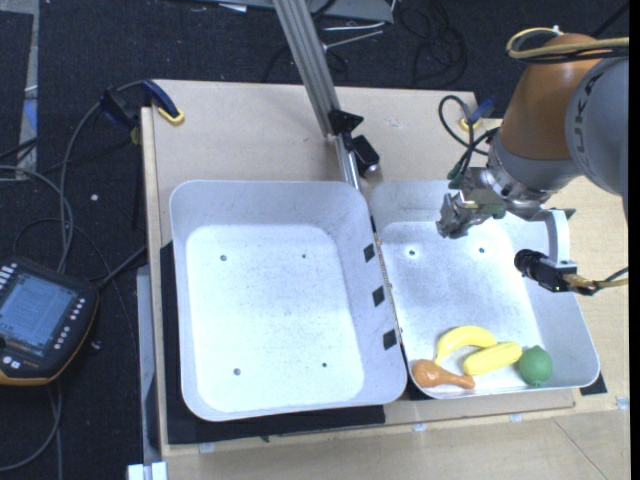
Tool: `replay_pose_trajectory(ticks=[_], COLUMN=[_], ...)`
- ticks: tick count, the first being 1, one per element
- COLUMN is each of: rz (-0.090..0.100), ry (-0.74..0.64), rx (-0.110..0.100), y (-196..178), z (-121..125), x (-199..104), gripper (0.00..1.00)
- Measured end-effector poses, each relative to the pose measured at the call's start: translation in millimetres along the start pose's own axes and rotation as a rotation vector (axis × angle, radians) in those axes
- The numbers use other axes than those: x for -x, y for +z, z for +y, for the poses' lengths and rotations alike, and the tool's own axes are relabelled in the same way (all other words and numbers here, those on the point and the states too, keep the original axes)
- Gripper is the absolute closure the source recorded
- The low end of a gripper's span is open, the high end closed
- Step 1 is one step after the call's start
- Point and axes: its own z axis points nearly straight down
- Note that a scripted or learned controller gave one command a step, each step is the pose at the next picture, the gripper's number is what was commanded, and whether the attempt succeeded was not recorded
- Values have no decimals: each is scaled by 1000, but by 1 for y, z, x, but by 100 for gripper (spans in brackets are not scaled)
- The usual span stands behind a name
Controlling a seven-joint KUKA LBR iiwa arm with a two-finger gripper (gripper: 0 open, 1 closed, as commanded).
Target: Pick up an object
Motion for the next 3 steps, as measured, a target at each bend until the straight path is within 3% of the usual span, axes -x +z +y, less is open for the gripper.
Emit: replay_pose_trajectory(ticks=[3], rz=[2], ry=[-5], rx=[-5], y=[2], z=[26], x=[-164], gripper=[100])
